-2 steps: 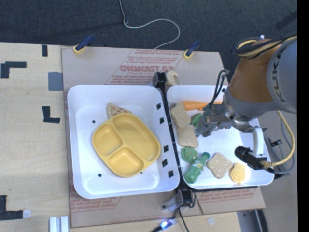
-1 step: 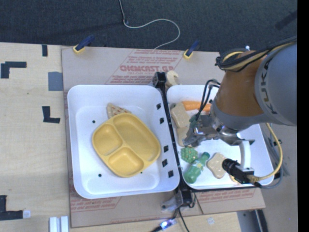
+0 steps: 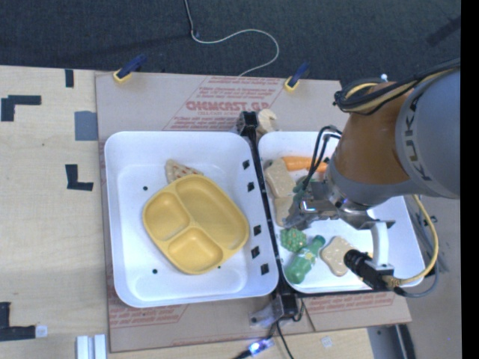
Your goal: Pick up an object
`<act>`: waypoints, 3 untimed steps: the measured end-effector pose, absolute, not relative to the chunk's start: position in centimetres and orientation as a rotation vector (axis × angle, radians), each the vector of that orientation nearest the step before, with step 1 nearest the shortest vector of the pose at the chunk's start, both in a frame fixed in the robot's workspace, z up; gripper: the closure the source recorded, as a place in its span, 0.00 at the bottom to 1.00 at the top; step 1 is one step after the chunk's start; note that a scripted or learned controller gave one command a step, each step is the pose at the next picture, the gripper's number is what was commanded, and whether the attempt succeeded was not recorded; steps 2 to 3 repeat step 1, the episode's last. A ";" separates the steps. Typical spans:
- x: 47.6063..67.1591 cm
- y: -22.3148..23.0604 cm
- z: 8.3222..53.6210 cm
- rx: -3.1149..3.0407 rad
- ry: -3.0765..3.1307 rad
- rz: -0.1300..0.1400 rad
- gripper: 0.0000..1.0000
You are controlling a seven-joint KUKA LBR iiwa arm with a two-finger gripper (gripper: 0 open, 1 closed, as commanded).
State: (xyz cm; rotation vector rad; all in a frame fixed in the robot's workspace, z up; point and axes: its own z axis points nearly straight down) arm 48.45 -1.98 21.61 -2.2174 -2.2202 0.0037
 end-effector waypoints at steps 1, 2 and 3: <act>49.6 -2.8 23.2 -2.220 -2.222 0.001 1.00; 49.6 -2.8 23.2 -2.220 -2.222 0.001 1.00; 49.6 -2.8 23.2 -2.220 -2.222 0.001 1.00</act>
